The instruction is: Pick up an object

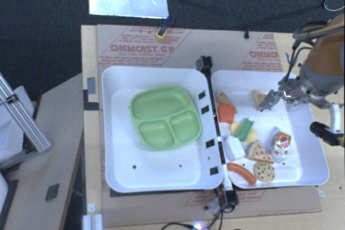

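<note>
Camera view: right-frame arm (323, 56) reaches over the right bin (315, 132). Toy foods sit low in that bin, untouched; a wedge (260, 97) lies beside the pincer (269, 102), whose grip cannot be told. Nothing looks lifted yet.

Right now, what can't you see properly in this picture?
- Gripper: too small and blurry in the camera view to tell its state.
- Tan piece beside it: partly covered by the gripper.
- Arm: cut off by the right edge.
- Small carton: print too tiny to read.
</note>
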Tool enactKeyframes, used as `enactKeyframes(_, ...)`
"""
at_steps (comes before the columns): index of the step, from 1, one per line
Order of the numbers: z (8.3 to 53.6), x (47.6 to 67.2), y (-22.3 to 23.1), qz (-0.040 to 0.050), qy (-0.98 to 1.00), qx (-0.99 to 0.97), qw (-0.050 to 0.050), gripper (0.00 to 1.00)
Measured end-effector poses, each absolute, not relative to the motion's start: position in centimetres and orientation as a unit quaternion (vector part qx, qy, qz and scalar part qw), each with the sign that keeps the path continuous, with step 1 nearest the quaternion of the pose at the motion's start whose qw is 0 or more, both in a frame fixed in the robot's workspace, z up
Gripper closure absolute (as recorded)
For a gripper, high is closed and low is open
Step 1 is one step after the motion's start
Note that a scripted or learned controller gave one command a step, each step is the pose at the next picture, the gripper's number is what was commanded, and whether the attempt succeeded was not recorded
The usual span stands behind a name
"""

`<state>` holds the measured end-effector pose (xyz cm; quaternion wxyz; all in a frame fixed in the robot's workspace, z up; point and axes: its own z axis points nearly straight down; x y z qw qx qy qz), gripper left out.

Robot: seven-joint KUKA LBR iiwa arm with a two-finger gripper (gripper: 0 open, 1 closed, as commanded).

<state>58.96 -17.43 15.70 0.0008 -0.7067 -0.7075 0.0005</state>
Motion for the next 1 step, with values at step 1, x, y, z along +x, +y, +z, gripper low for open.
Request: enactKeyframes(1, 9.64, 59.44, -16.98, 0.0002, -0.708, -0.706, 0.001, 0.0)
